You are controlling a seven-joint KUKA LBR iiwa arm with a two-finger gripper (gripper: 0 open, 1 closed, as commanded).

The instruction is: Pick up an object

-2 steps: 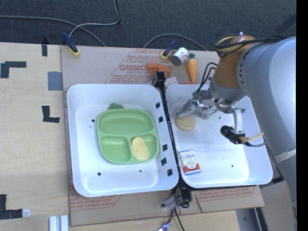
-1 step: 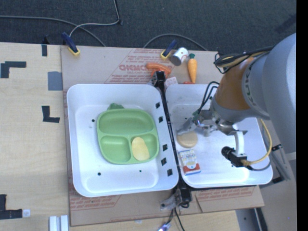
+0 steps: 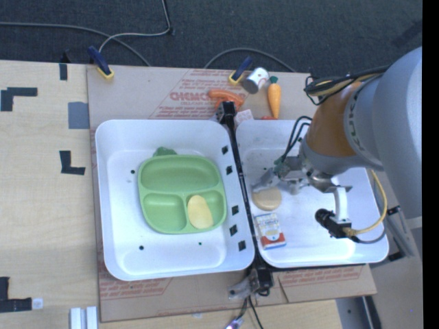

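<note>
Camera view, gripper (image 3: pixel 269 181) just above round beige object (image 3: pixel 267 199), right bin (image 3: pixel 357 252).

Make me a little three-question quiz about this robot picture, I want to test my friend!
1. True or false: the green tray lies in the left bin.
2. Which thing lies in the tray's small compartment? A) a carrot B) a yellow piece C) a small carton
3. Fill in: the gripper hangs just above the round tan piece in the ___ bin.

Key: 1 true; 2 B; 3 right.
</note>
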